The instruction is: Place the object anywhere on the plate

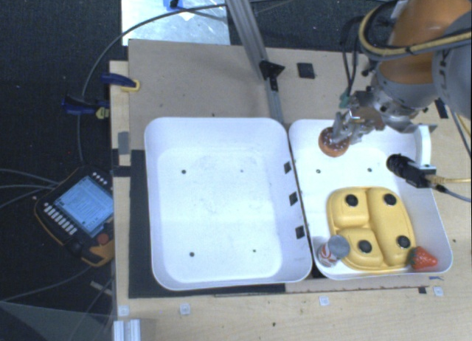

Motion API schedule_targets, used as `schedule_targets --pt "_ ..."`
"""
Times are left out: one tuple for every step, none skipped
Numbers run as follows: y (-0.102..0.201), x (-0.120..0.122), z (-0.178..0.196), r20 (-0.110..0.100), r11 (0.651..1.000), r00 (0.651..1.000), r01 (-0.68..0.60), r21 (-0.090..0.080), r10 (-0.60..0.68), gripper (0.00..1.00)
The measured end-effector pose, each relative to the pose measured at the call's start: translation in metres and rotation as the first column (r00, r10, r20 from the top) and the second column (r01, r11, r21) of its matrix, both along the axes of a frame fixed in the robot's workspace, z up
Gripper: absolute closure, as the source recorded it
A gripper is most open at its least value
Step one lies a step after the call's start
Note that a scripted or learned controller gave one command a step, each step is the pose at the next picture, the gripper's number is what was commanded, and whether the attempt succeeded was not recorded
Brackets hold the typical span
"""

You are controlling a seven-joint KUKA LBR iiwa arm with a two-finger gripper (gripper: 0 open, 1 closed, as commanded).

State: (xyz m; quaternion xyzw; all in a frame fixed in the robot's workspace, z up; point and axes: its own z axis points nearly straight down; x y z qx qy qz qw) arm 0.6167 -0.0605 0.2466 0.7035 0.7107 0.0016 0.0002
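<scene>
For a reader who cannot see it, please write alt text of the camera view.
The claw is low in the far part of the right bin, at a small round brown object. Nearer in that bin sits a yellow compartment plate, with a small can at its left corner and a red strawberry at its right. The left bin lies beside it.

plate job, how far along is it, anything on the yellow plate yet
Done: nothing lies on the yellow plate yet; its compartments are bare. In hand: the gripper is down at a small brown round object near the far side of the right bin, above the plate in this view; whether it is gripped can't be seen. Left: carry it to the plate. A red strawberry-like item and a small grey-topped item sit beside the plate.
</scene>
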Motion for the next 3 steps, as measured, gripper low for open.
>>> schedule_targets --pt "0.047 0.0 -0.001 -0.001 1.0 1.0 0.0 0.0 0.0 1.0" --pt "0.104 -0.006 -0.015 -0.002 1.0 1.0 0.0 0.001 0.0 1.0" --pt "0.153 -0.016 -0.027 -0.003 1.0 1.0 0.001 0.0 -0.001 1.0"
